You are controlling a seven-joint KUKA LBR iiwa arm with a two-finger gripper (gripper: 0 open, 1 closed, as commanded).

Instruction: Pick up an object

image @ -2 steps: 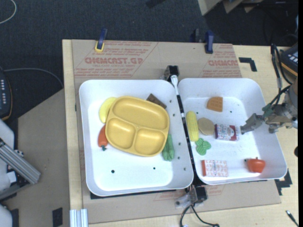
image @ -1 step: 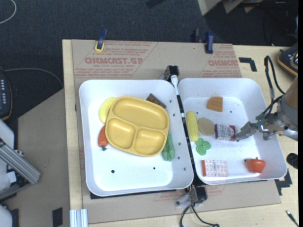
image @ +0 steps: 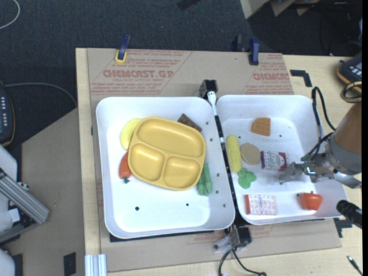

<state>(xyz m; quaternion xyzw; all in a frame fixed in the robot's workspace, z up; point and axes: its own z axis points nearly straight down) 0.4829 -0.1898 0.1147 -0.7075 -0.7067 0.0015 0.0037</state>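
The robot's pincer [image: 289, 175] hangs over the right bin [image: 299, 109], close to that bin's right wall and a little below its middle. Its dark fingers point left, and nothing can be seen between them; whether they are spread wide or drawn narrow cannot be told from this view. Behind it, the grey arm [image: 348, 154] enters from the right side of the bench [image: 172, 68].

Just left of the pincer's tips lies a small red and white packet [image: 272, 160], apart from the fingers. Below the pincer, near the bin's front right corner, sits a red tomato [image: 311, 200]. Along the front wall lies a flat white and red patterned packet [image: 261, 204]. Left of the small packet rests a round tan cookie [image: 250, 153], and below that a green leafy vegetable [image: 246, 178]. A yellow corn cob [image: 233, 153] lies lengthwise along the bin's left wall. Toward the back wall, near the middle, sits an orange block [image: 261, 126].

The left bin [image: 109, 171] stands just beside the right one. A yellow divided tray [image: 166, 152] takes up its middle, tilted. A yellow banana-like piece [image: 129, 132] peeks out at the tray's back left edge, and a red pepper [image: 125, 168] lies at its left edge. A dark brown piece [image: 188, 121] shows behind the tray, and a green vegetable [image: 204, 181] lies at the tray's right front edge, near the bin's right wall.
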